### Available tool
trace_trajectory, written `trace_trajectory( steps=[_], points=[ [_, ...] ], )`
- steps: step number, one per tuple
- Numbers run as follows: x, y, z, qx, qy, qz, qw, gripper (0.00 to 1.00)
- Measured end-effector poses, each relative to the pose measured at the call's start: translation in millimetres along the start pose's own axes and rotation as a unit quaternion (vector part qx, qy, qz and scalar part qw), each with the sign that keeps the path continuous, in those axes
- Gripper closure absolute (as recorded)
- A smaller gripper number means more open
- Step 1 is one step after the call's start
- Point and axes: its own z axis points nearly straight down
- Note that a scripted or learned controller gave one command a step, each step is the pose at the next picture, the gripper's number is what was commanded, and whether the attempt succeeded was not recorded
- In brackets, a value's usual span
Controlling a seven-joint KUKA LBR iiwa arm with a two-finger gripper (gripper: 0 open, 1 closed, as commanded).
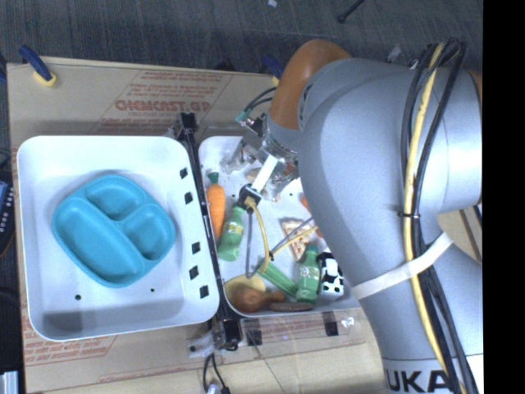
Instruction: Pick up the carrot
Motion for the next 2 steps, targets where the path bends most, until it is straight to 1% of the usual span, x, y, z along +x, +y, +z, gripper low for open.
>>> trace_trajectory(
  steps=[1,2],
  points=[
    [15,-18,-110,-0.003,0.005,0.045,0.999,0.0],
    [24,-30,-100,0.003,-0.001,0.074,0.9973,0.0]
  ],
)
